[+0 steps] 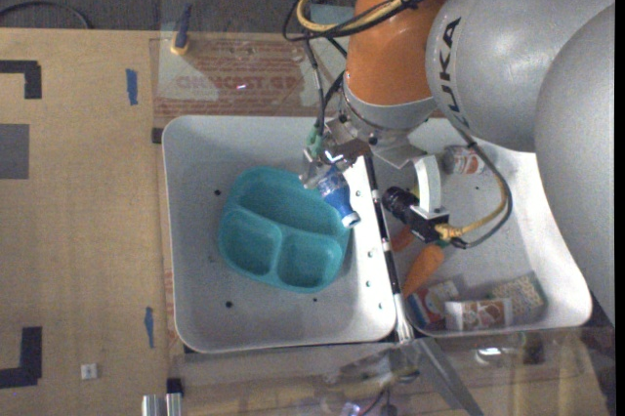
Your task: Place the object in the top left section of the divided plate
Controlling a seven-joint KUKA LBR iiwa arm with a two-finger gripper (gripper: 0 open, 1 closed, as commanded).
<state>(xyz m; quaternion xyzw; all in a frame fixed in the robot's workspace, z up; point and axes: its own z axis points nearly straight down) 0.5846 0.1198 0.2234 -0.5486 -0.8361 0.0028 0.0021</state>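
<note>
- Camera view from above: the grey arm's gripper (327, 168) hangs over the right rim of the teal divided plate (278, 230) in the left white bin (195, 209).
- A small blue-and-white object (337, 197) sits just below the gripper; blur hides whether the fingers pinch it, so I cannot tell.
- The arm's bulk hides much of the right white bin (547, 287); an orange carrot-shaped item (423, 268) and a small printed carton (479, 312) lie there.

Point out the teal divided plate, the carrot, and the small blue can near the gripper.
divided plate (256, 243): camera view, floor of its large section.
carrot (423, 269): camera view, middle of its orange body.
blue can (337, 198): camera view, its side wall.
</note>
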